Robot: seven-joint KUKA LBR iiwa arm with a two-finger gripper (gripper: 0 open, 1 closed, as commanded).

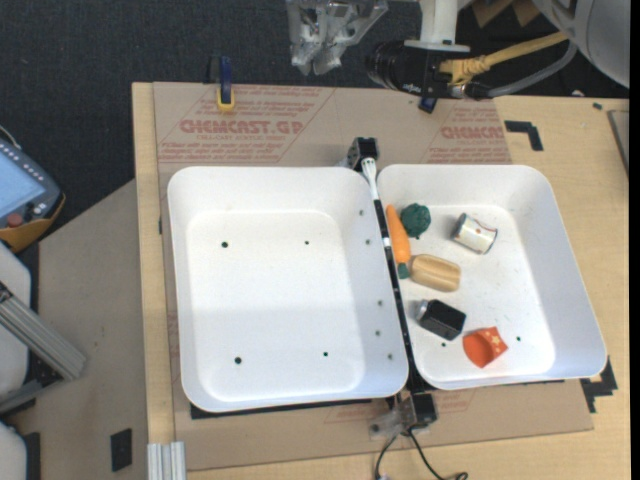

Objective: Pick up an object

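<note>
Hand [322,46] sits at top centre, above the far edge of the bench [260,118], well apart from both bins; it is pale and see-through looking, blurred against the dark floor, can't tell if it's wide or narrow, nothing visible in it. Grey arm [585,8] at the top right corner.

Left bin [190,298] white, only small dark dots on its floor. Right bin [570,278] holds all the objects, clustered toward its left half:
- orange carrot-like stick [398,236] lying along the left wall, just beside the divider
- dark green lump [416,218] touching or nearly touching the carrot's upper end
- tan rounded block [434,272] lying crosswise just below the green lump, its left end by the carrot
- small white and silver cylinder [473,232] on its side, to the right of the green lump, apart from the rest
- black box [441,319] below the tan block, tilted
- orange-red piece [485,347] just right of and below the black box, near the bin's front wall

Blue and yellow clamp [226,83] at the bench's far left edge
</note>
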